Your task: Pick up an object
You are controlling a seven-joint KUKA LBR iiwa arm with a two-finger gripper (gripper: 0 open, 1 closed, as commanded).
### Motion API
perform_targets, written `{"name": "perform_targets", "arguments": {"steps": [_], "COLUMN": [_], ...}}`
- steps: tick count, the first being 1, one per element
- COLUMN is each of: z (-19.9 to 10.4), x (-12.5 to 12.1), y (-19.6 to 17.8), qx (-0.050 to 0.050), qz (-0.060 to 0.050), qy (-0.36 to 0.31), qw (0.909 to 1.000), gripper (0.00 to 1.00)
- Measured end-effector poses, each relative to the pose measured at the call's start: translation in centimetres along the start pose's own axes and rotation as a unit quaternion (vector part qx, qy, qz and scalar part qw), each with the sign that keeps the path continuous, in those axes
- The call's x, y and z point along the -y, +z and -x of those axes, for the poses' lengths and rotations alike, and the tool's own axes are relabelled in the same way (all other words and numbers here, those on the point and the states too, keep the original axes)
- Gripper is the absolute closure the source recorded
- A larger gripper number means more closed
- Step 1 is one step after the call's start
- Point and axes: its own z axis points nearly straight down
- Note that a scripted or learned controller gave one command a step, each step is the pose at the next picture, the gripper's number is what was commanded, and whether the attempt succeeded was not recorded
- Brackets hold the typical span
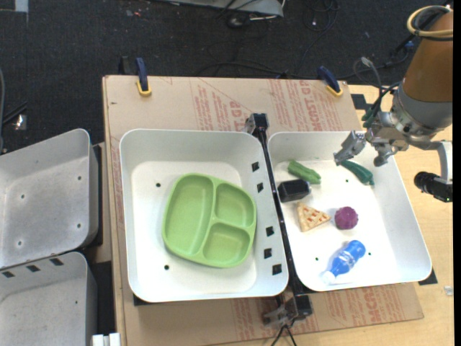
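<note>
Objects are lying scattered in the right bin [410, 215]: a green pepper-like piece [304, 171] near the divider, a black block [293, 189] just below it, a pizza-slice toy [312, 218] with red dots, a round purple ball [346, 218] just beside the slice, and a blue bottle [344, 259] with a white end toward the near wall. A dark green curved piece [358, 171] is resting near the far right wall, just under the pincer [366, 150]. The pincer is hanging over that corner with its fingers spread apart, and nothing is sitting between them. The left bin [137, 193] is carrying a light green divided plate [209, 220] with three compartments. Both bins are sitting on the desk [209, 103].
</note>
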Motion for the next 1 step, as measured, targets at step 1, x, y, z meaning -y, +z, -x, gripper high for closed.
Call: {"name": "perform_targets", "arguments": {"steps": [1], "z": [-0.06], "x": [-0.23], "y": [-0.78], "qx": [0.001], "qz": [0.006], "qy": [-0.001], "qw": [1.0], "gripper": [0.0]}}
